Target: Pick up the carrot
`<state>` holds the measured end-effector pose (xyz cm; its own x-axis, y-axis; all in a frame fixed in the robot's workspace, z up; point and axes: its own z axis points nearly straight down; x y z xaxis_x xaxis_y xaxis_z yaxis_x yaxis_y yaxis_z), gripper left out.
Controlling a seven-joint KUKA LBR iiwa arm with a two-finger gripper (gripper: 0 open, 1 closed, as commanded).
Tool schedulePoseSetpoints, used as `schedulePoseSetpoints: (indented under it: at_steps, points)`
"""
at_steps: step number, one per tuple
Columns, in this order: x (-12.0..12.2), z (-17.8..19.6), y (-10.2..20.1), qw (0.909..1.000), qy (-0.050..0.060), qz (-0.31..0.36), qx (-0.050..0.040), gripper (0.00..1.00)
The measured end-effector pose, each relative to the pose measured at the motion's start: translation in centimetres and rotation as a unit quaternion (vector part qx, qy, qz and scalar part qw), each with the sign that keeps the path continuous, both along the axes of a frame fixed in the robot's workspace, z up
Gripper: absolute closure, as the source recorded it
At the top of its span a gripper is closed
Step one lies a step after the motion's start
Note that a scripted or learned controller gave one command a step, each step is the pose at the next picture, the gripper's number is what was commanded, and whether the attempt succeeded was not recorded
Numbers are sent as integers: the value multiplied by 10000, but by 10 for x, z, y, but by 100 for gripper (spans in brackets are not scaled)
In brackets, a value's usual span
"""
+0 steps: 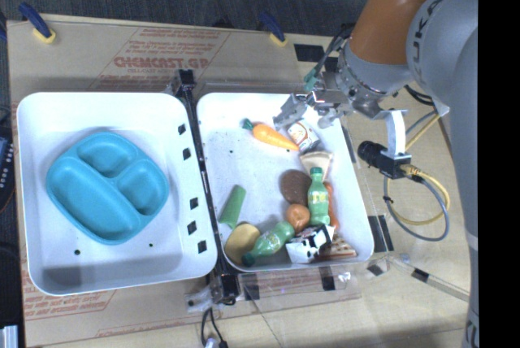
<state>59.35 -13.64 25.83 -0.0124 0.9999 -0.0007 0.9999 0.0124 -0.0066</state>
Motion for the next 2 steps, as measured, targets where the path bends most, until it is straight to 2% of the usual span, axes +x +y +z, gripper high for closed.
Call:
schedulePoseSetpoints:
  at_steps: [1, 2]
  points:
    - [27, -152, -16, 9936, 41, 1125, 24, 0]
    - [30, -136, -16, 9932, 9, 1168, -1, 100]
